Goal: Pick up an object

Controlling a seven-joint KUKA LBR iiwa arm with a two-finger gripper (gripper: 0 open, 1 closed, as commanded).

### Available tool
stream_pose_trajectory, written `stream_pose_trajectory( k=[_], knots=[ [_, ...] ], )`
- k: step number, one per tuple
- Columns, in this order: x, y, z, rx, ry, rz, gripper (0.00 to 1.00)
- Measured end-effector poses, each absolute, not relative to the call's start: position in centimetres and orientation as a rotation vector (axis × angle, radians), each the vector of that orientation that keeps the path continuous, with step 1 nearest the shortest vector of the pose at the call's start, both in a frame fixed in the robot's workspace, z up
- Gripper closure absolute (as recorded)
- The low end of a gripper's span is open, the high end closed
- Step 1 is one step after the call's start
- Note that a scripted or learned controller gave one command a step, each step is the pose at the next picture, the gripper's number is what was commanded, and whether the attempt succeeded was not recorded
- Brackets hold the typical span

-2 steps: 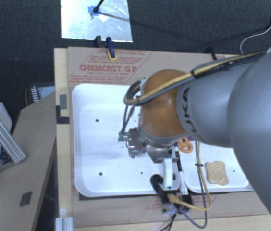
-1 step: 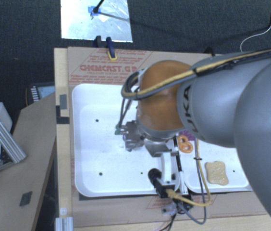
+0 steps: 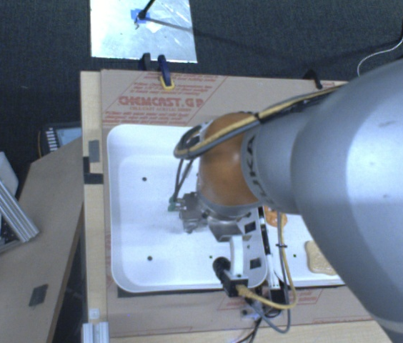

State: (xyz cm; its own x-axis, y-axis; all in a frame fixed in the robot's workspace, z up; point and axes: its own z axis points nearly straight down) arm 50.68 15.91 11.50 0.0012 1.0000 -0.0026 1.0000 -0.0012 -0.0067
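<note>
The bench (image 3: 58, 213) carries a brown printed board (image 3: 166, 98), held by a clamp (image 3: 164, 73) at its far edge. On the board lie 2 white bins (image 3: 133, 191).

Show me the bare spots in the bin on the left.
The left bin has bare floor along its left wall and near rim, left of the arm. It is crowded to the right, where the arm hangs over the bins' middle beside tan pieces.
</note>
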Motion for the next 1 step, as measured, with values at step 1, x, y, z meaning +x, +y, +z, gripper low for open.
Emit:
stream_pose_trajectory(
  k=[1],
  knots=[
    [48.67, 21.37, 21.13, -2.211, -2.233, -0.015, 1.0]
  ],
)
